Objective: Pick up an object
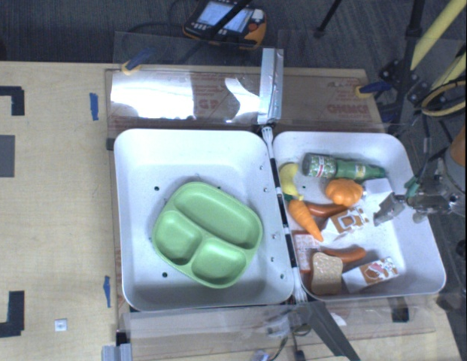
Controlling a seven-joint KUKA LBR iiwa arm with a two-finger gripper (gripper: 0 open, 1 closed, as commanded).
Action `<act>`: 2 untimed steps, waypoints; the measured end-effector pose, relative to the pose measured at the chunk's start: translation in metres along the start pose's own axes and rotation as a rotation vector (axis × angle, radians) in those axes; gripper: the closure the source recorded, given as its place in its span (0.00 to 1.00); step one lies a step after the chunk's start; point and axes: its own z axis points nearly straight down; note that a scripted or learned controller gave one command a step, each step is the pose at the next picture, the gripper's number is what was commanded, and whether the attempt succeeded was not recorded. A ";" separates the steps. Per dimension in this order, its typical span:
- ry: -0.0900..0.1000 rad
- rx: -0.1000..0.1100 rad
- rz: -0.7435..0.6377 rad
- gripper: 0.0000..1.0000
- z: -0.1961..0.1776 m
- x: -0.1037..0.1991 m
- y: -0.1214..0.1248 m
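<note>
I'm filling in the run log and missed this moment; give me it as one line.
gripper: above right bin, nothing visibly held | green bottle, carrot, bread slice: in right bin | green tray: in left bin

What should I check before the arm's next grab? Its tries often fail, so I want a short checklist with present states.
1. Pincer is over the right bin: ok.
2. Nothing is between its fingers yet: ok.
3. There is an isolated target; the small carton lies apart from the pile: ok.
4. Green bottle, orange fruit and carrot are crowded together: not ok for a clean grasp.
5. Green divided tray sits alone in the left bin: ok.
6. Pincer height above the bin floor: cannot tell.
</note>
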 end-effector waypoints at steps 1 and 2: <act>-0.003 -0.006 -0.065 0.00 0.085 0.044 0.045; -0.003 -0.005 -0.139 0.00 0.039 -0.002 0.103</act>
